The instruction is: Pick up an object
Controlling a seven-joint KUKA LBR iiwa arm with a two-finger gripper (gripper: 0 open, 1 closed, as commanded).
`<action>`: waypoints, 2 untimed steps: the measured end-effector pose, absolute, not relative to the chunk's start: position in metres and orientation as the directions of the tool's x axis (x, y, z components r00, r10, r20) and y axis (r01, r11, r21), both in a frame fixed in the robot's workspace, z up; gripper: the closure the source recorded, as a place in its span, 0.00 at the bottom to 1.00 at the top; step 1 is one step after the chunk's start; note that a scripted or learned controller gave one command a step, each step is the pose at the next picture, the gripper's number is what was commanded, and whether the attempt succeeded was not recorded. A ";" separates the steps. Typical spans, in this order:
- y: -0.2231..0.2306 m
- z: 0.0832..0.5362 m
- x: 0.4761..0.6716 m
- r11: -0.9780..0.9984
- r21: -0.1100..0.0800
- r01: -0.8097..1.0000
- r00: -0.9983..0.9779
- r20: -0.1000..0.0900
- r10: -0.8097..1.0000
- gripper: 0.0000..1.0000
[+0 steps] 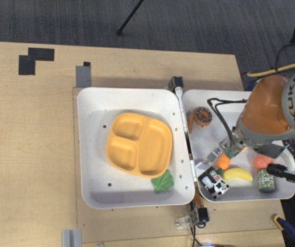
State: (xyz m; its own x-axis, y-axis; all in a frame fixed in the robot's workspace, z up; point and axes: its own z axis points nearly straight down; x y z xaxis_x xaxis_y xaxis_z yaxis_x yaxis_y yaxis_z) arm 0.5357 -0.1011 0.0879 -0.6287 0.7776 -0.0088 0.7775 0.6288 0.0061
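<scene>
You are looking at two shallow white bins sitting side by side on a tan bench.

Left bin (86,138): it is holding a yellow-orange divided tray (139,143), lying flat and turned slightly askew, with its two smaller wells toward the left and one larger well toward the right. A small green object (163,181) is resting just beside the tray's near right corner, touching or nearly touching it.

Right bin (286,192): it is holding several small items. A round brown-and-orange piece (203,116) is lying near the far left corner. A yellow banana (238,175) is lying toward the near edge, its long axis running roughly left to right across the bin. A small orange object (223,162) is sitting just beyond the banana's left end. A black-and-white item (214,182) is lying at the near left corner. A pinkish-red object (263,161) is resting to the right of the banana, and a dark green can (265,181) is lying near the bin's near right edge.

The gripper (228,152) is hanging low over the right bin, just above the small orange object. You cannot tell from this view whether its jaws are spread or closed, nor whether anything is sitting between them.
</scene>
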 end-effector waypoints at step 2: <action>-0.100 0.099 0.538 0.629 0.011 0.778 -0.629 -0.011 0.778 0.00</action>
